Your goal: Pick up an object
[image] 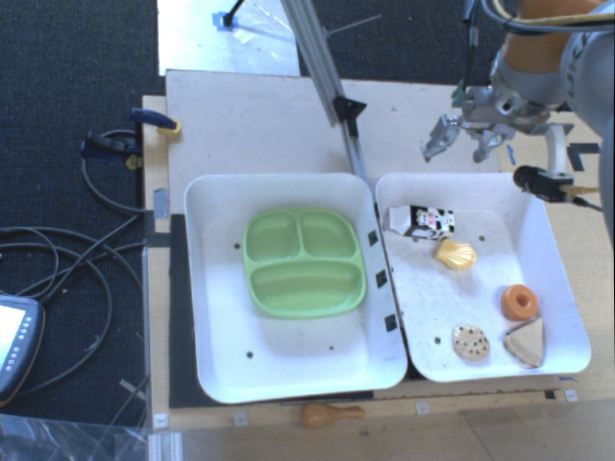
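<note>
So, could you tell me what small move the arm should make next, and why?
Probably bring the gripper forward over the right bin and lower it toward the milk carton. The gripper hangs above the bench behind that bin, holding nothing, and the carton is the nearest of the five items.

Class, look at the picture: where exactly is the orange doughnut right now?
The orange doughnut lies in the right-hand white bin, near its right wall, just above the tan wedge and right of the speckled cookie.
</note>
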